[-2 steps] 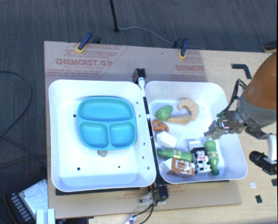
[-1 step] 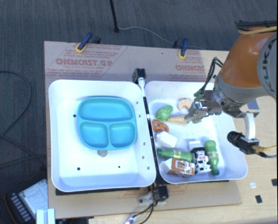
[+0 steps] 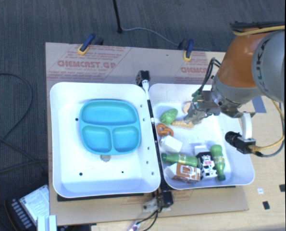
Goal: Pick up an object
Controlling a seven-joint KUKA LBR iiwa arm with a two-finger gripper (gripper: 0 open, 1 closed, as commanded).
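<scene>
My gripper [image 3: 194, 114] hangs low in the upper middle of the right bin [image 3: 239, 143], under the grey wrist and orange band. Its tip is just above a pale tan, corn-like piece [image 3: 182, 124] lying on the bin floor. A green leafy lump [image 3: 169, 115] sits just to the left of it, and an orange pretzel [image 3: 164, 129] lies below that lump. Whether anything is held is hidden by the gripper body.
Toward the near side of the right bin lie a white block [image 3: 171, 143], a green bottle [image 3: 180, 159], a brown carton [image 3: 186, 172], a black-and-white toy [image 3: 207, 166] and another green bottle [image 3: 217, 161]. The left bin [image 3: 66, 172] holds a blue divided plate [image 3: 109, 126].
</scene>
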